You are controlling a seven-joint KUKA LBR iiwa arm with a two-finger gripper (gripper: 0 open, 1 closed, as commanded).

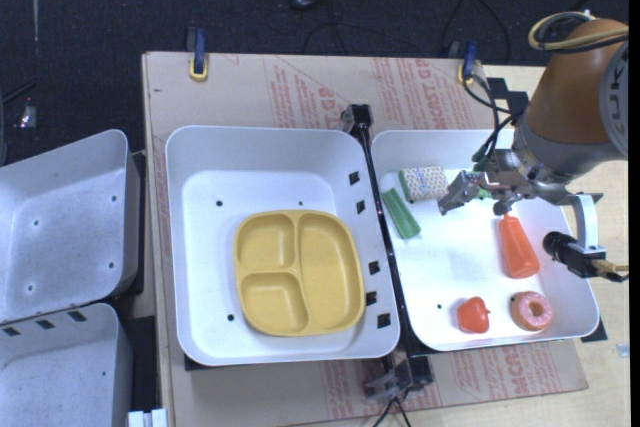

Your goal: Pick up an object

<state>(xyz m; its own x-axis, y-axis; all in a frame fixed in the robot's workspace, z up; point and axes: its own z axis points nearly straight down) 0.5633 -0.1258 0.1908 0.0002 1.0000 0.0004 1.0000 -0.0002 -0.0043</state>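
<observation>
The gripper (pixel 482 196) hangs over the right bin (pixel 440 335), fingers apart with nothing between them. An orange carrot (pixel 518 246) lies just beside it; tomato (pixel 474 314), donut (pixel 531 311) and green pod (pixel 403 213) lie nearby. A yellow tray (pixel 298 271) sits in the left bin (pixel 200 215).

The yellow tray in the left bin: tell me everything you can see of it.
The yellow tray is a rounded-corner rectangle of matte, plastic-looking material, moulded into three compartments: two along its far side and one wider along the near side, parted by raised ridges. Nothing lies in any compartment. It lies flat and upright on the floor of the left bin, turned slightly askew to the bin walls, near the middle and a little toward the near side. Nothing but the bin floor touches it; the arm is over the other bin.
</observation>
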